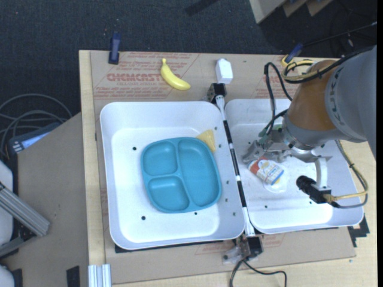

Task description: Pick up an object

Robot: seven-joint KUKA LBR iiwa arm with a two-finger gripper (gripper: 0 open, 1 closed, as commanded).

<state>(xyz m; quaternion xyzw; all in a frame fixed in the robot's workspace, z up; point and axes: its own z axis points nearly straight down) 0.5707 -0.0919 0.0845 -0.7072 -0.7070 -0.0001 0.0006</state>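
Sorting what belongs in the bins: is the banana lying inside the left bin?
No, the banana lies on the bench board behind the left bin, outside its rim.

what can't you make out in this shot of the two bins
- Gripper, camera view: too small and cluttered by cables to tell open from shut.
- Small packet in the right bin: label too small to read.
- Yellow piece in the left bin: partly hidden behind the blue tray.

Both white bins (119,220) look like smooth, faintly glossy plastic. The blue divided tray (179,173) is matt plastic. At twelve o'clock, a glossy plastic banana (173,78) lies on the printed cardboard surface (137,76), matt brown.
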